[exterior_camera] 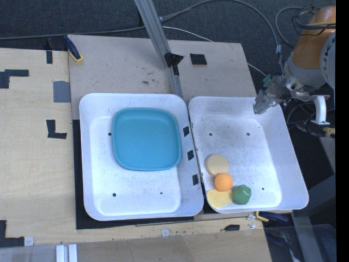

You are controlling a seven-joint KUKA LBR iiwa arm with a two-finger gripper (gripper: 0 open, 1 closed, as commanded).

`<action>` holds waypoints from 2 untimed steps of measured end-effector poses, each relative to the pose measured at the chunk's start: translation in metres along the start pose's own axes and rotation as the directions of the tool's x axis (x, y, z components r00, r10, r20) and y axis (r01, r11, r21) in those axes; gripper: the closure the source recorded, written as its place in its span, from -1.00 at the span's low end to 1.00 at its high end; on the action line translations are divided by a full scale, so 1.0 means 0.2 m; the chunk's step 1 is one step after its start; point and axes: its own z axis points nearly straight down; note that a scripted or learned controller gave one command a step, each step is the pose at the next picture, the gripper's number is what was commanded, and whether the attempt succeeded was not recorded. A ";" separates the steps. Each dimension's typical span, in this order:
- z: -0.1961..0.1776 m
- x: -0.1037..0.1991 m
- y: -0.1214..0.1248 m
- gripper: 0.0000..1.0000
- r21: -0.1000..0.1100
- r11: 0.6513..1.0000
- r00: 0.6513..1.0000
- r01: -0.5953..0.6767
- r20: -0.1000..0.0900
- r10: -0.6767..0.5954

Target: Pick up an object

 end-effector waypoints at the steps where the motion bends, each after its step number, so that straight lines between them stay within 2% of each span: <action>1: -0.29 0.03 -0.02 1.00 -0.002 1.000 1.000 0.000 0.001 0.000; 2: -0.41 0.03 -0.02 1.00 0.000 1.000 1.000 0.000 0.000 0.000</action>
